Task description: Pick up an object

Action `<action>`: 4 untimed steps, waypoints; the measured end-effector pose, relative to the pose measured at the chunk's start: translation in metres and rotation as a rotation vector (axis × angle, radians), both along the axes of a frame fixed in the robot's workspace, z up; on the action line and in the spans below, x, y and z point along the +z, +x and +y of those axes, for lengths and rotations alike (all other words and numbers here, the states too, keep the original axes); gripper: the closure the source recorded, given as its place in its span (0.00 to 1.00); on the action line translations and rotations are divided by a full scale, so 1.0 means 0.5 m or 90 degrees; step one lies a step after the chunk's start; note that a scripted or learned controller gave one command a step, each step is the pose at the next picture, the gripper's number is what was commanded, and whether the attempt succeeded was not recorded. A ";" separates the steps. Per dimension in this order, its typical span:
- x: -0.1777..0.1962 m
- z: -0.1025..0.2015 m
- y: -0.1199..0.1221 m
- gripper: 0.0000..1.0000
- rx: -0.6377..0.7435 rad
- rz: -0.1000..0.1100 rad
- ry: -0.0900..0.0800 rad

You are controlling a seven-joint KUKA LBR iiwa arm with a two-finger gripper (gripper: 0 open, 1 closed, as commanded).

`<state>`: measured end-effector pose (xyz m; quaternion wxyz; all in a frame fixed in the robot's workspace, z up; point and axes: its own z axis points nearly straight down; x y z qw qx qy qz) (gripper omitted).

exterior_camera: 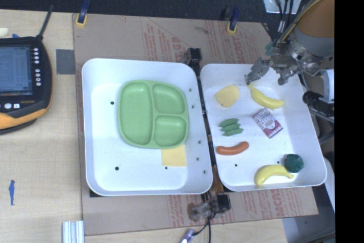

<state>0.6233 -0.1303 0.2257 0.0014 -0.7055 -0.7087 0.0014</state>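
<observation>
Status: nothing picked yet. Gripper [272, 70] sits over the right bin [307, 134] at about its 1 o'clock corner, fingers [254, 73] spread apart, nothing between them. Arm comes in from 3 o'clock.

Right bin contents, all lying on the floor of the bin:
- upper banana [266, 99], just at the gripper's 6 o'clock, very near the fingertips. Can't tell whether a finger touches it.
- yellow wedge-shaped piece [227, 95] at roughly 8 o'clock from the gripper
- green bean pods [230, 126] near bin centre
- small red-and-white packet [267, 122] at 3 o'clock of the pods
- sausage [232, 148] at 6 o'clock of the pods
- lower banana [273, 174] and a dark green lump [294, 163], touching, in the 5 o'clock corner

Left bin [96, 122] holds a green divided plate [152, 114] and a flat yellow square [174, 156] at the plate's 5 o'clock, tucked partly under its rim.

My read: approach phase, likely target is the upper banana given how near it is. Left to do: descend, close, lift. Risk: the banana is curved and smooth and could roll or slip out of a two-finger pinch.
</observation>
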 end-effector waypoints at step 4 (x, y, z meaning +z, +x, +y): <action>-0.067 0.195 -0.074 1.00 0.000 -0.001 0.000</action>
